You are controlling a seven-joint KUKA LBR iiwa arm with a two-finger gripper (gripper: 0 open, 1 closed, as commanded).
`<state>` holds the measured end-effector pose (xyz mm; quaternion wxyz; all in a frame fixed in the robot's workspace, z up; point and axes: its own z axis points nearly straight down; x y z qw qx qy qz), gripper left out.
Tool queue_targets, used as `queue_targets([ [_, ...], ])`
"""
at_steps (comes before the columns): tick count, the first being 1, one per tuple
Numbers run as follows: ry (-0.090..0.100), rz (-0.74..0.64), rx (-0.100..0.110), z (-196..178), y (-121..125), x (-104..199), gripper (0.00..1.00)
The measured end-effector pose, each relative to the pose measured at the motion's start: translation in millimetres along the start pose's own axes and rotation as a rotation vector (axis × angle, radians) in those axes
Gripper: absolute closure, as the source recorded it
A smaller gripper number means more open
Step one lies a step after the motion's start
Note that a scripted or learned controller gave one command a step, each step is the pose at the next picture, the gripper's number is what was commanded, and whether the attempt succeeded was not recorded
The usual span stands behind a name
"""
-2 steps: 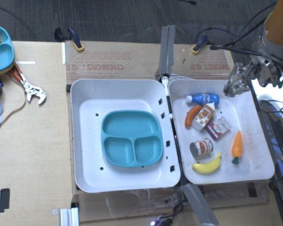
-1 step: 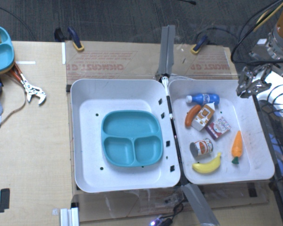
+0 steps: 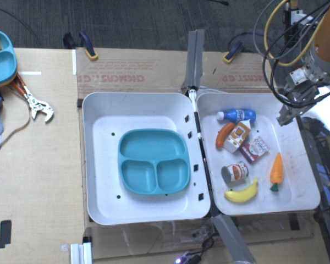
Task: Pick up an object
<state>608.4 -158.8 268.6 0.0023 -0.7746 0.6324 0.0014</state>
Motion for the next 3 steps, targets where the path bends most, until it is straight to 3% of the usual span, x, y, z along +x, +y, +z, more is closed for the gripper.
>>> queue_targets([
  [1, -0.004, 0.005, 0.003, -9, -1, -1, 1.00],
  [2, 0.000, -0.842, -0.001, -61, -24, -10, 1.00],
  [3, 0.000, -0.222, -0.001, 33, -46, 28, 1.00],
])
